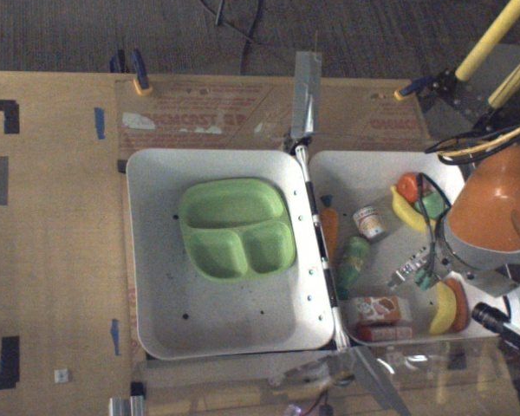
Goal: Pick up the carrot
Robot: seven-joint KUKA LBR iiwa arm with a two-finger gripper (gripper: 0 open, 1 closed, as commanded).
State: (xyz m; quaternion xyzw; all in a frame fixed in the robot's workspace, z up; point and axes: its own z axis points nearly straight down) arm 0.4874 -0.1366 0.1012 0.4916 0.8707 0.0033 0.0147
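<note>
Dark grey carpet runs along the top of the camera view, with a loop of black cable lying on it. Below it, the tan bench [61,258] carries blue tape strips, black corner marks and two shallow white bins set side by side.

The left bin [156,310] holds a green divided tray [237,228], which lies toward the bin's upper middle, with one long compartment at the top and two smaller ones below.

The right bin [351,173] is crowded. The carrot [329,229] lies against the bin's left wall, just beside the divider between the bins, with its length running up and down the view. Just right of its lower end is a green bottle [353,263], tilted, and above that a small can [369,221]. A red and white box [380,312] lies along the bottom wall. A yellow banana [407,211] sits near the upper right with a red-orange tomato [406,185] touching its top, and a second banana [443,308] lies at the lower right.

The arm reaches in from the right, its orange band large above the bin's right side. The claw [413,267] hangs over the middle of the right bin, well apart from the carrot. Whether it is released or clenched I cannot tell; nothing shows between its tips.
</note>
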